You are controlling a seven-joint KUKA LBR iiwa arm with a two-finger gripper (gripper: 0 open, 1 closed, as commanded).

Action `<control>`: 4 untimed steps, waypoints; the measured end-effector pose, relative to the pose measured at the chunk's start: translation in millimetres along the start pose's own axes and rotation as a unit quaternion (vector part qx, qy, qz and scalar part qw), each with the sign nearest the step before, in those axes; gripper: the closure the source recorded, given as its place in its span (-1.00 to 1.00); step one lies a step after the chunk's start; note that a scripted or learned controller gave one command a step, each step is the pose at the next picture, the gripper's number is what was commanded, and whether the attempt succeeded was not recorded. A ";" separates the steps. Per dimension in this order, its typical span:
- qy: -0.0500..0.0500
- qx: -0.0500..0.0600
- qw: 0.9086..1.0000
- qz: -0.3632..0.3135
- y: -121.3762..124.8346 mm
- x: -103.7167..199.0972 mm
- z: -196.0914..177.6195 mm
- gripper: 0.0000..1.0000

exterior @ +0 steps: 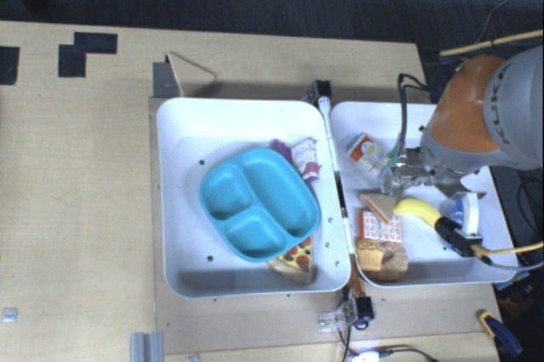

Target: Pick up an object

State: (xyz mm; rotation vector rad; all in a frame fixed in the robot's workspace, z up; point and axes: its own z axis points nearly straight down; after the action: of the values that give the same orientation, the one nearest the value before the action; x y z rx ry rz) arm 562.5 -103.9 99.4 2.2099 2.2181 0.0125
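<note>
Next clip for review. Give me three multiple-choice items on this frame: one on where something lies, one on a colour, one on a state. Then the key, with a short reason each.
1. Where does the divided tray lie?
A. In the left bin
B. In the right bin
C. On the bench outside both bins

2. What colour is the divided tray?
A. Red
B. Blue
C. Green

3. How does the banana lie?
A. Lifted clear above the bin
B. On the bench beside the bins
C. Down in the right bin among other items

Key:
1. A, the tray sits on the floor of the left bin.
2. B, its three compartments are all light blue.
3. C, the banana rests in the right bin, just below the gripper, next to a red-and-white packet.
</note>
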 end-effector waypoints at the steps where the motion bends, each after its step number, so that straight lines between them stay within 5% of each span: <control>1: 0.000 0.000 1.000 0.000 -0.1 0.0 0.1 -1.00; 2: 0.000 -0.001 1.000 -0.001 1.3 0.8 -10.6 1.00; 3: 0.000 -0.001 1.000 -0.001 1.2 0.8 -10.5 -1.00; 4: 0.001 0.003 1.000 0.000 13.3 21.4 12.2 -1.00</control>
State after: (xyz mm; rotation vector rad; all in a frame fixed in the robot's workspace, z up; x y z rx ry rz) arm 575.9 -82.5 87.4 2.2137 2.2229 0.0068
